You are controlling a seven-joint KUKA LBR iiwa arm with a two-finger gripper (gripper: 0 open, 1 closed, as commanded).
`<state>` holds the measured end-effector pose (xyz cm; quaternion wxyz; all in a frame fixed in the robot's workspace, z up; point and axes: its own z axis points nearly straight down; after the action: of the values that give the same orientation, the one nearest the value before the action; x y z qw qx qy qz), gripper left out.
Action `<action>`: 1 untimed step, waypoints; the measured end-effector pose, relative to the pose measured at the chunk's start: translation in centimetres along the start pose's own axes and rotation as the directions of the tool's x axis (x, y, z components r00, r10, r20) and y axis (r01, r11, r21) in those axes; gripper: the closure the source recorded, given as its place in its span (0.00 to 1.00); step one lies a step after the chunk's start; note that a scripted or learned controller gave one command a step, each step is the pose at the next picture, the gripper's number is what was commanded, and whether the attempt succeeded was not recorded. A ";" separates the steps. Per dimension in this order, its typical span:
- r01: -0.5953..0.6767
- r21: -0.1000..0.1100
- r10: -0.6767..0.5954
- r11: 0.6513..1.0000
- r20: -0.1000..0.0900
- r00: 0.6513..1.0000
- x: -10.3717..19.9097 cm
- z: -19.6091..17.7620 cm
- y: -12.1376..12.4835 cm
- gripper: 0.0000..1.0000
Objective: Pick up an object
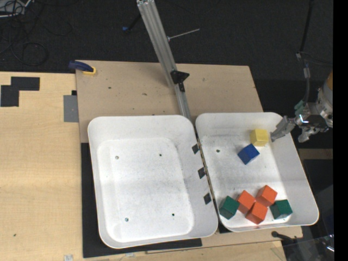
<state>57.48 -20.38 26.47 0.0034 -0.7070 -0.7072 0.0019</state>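
Note:
The right bin holds several small cubes. A yellow cube lies near its far side, with a blue cube just in front of it to the left. At the near edge sit three orange cubes flanked by two green cubes. My gripper hovers at the bin's far right rim, just right of the yellow cube. It is open, with nothing between its fingers.
The left bin lies beside the right one, joined by black clips. A slanted aluminium rail rises behind the bins. A blue and yellow clamp sits at the board's far left corner.

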 end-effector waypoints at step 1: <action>0.001 -0.005 -0.001 1.000 0.001 1.000 0.0 -0.3 0.1 0.00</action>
<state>57.56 -20.38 26.75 0.0013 -0.7064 -0.7078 0.0008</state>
